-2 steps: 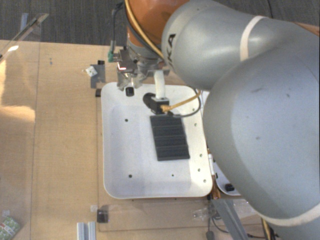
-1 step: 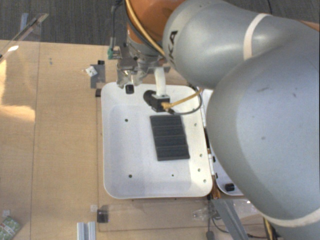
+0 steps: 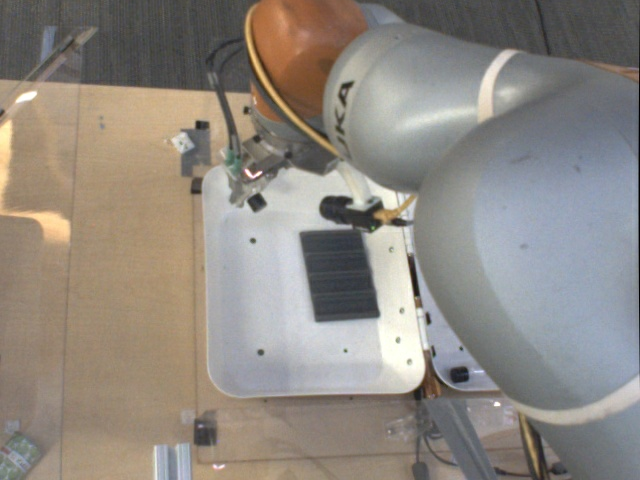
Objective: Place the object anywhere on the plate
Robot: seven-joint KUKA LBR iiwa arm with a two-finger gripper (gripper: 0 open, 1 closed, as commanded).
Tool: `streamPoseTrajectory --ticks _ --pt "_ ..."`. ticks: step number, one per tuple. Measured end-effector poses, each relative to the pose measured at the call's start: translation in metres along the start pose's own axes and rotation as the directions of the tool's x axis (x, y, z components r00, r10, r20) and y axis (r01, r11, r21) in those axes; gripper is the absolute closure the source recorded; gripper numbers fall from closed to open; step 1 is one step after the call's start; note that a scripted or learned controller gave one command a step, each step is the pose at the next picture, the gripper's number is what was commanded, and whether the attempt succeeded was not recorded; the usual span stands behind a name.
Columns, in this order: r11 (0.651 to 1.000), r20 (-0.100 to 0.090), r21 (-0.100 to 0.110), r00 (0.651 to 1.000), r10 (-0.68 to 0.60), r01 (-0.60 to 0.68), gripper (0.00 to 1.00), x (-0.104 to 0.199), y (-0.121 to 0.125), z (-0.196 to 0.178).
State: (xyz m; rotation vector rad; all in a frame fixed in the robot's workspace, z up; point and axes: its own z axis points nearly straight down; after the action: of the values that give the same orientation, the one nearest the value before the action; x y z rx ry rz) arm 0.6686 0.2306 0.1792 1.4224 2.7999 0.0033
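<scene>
One dark ribbed plate [image 3: 340, 274] lies flat near the middle of the left white bin [image 3: 240, 348]. Beyond it, the gripper [image 3: 245, 190] hangs over the bin's far corner; finger state cannot be told, nor any object located.

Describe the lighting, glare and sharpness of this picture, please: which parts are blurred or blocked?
Camera view: soft, even light; pale glare on the wooden bench at upper left; a faint shadow under the dark ribbed plate in the left bin. The arm is close, large and slightly soft, hiding most of the right bin; a small bright spot glows at the end effector.
</scene>
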Motion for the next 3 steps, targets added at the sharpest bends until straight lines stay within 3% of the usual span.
streamPoseTrajectory --ticks 1,2,3 --pt "0.896 0.0 -0.002 0.896 0.445 -0.445 1.0 0.0 -0.007 0.08" --pt "0.983 0.001 -0.004 0.983 0.186 -0.186 1.0 -0.016 -0.011 0.061" --pt "0.959 0.003 -0.006 0.959 -0.283 0.283 1.0 -0.012 -0.007 0.024"
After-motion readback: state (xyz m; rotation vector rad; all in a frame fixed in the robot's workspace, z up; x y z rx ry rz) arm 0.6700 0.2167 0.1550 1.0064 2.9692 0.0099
